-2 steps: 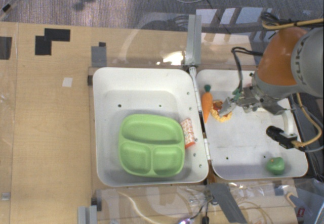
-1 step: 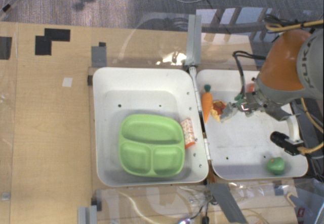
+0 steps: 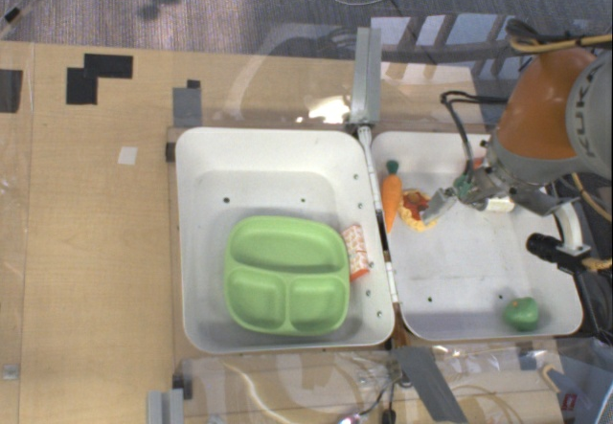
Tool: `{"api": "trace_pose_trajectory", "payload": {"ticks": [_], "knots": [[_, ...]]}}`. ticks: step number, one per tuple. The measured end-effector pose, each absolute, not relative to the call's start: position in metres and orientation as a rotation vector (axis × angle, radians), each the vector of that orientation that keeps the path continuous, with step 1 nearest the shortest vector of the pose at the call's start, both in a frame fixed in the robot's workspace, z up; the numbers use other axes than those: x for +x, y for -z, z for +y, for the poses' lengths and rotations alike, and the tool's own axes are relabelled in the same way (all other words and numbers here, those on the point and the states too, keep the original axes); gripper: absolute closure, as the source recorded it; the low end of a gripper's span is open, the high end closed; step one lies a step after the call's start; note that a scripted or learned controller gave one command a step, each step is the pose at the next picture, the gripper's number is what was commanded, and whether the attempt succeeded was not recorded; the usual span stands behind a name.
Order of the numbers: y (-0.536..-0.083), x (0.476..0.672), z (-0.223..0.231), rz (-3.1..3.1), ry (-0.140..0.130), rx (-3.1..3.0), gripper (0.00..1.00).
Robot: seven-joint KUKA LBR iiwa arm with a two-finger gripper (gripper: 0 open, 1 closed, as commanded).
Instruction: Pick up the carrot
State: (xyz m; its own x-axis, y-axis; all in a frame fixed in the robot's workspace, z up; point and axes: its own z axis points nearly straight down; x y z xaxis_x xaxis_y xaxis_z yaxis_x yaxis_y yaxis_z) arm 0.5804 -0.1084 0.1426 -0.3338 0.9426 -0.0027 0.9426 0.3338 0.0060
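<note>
The carrot (image 3: 391, 199), orange with a small green top, lies along the left wall of the right bin (image 3: 479, 307), its top pointing to the far side. My gripper (image 3: 437, 208) hangs low in that bin, a short way right of the carrot and apart from it. Its tip is right beside a small yellow and red item (image 3: 414, 209) that lies between it and the carrot. The grey wrist and orange band (image 3: 541, 116) rise behind it to the right.
A green round item (image 3: 522, 313) sits in the right bin's near right corner. The left bin (image 3: 206, 221) holds a green divided plate (image 3: 287, 274) and a small striped packet (image 3: 356, 250) against its right wall. Cables run along the right side.
</note>
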Motion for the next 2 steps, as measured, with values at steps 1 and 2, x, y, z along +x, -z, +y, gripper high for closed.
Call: {"api": "trace_pose_trajectory", "payload": {"ticks": [1, 2], "knots": [[-0.103, 0.539, -0.093, 2.851, -0.004, 1.312, 0.0], [-0.115, 0.542, -0.092, 2.843, -0.009, 1.309, 1.0]]}}
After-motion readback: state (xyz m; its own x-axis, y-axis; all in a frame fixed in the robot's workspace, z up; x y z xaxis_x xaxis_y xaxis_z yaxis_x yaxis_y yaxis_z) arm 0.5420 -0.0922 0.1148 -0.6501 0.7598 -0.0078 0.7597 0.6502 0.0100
